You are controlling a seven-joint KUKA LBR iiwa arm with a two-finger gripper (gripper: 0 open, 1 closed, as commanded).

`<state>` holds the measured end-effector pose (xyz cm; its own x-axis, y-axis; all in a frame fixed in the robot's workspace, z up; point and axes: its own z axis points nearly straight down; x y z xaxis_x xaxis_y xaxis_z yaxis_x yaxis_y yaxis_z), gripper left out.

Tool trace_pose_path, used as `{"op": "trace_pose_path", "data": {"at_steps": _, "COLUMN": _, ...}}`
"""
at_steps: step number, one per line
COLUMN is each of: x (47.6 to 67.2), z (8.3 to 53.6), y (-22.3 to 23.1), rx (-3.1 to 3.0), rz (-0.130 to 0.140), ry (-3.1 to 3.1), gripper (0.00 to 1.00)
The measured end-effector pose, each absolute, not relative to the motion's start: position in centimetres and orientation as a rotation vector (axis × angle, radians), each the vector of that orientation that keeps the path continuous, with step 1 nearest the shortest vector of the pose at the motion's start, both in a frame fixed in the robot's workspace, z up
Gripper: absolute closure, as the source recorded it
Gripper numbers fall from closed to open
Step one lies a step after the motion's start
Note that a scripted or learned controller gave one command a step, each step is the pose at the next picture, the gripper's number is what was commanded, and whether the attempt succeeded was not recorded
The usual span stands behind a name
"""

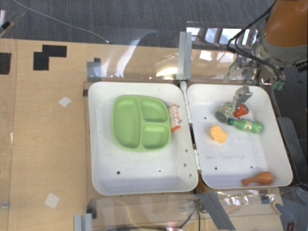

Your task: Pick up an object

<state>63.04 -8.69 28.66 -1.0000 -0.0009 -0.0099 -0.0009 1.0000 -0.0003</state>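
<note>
Fingers (242, 97) | tips above red object (241, 111) | nothing visibly held

My gripper (242, 96) hangs over the right bin (269, 143), just above a red piece (241, 111), a small can (224, 113) and a green bottle (246, 125). A green divided plate (141, 122) lies in the left bin (139, 177).

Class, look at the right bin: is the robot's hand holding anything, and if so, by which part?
It cannot be told. The hand hangs low over the small red object beside the green plastic bottle, but no object is visibly clamped in it.
</note>
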Motion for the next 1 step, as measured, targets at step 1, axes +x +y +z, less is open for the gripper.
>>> {"op": "trace_pose_path", "data": {"at_steps": 1, "x": 66.94, "z": 20.83, "y": -13.9, "rx": 0.26, "rz": 0.0, "ry": 3.126, "gripper": 0.0}}
